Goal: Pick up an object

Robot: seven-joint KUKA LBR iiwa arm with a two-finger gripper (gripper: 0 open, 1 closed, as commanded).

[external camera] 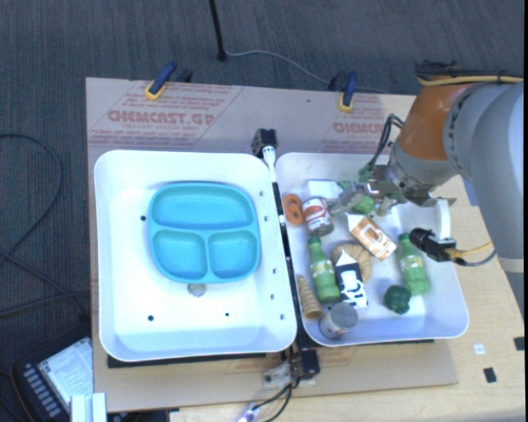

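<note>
Pincer (367, 193) low in my right bin (449, 323), over clutter near 1 small can (316, 214); can't tell its state.

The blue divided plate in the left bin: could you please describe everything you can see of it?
The blue divided plate is light blue, looks like plastic, and has rounded corners. It has three compartments: one wide one at the far side and two smaller ones nearer the camera. It lies flat, right way up, roughly mid-bin in the left white bin. A small greyish object touches its near edge.
</note>
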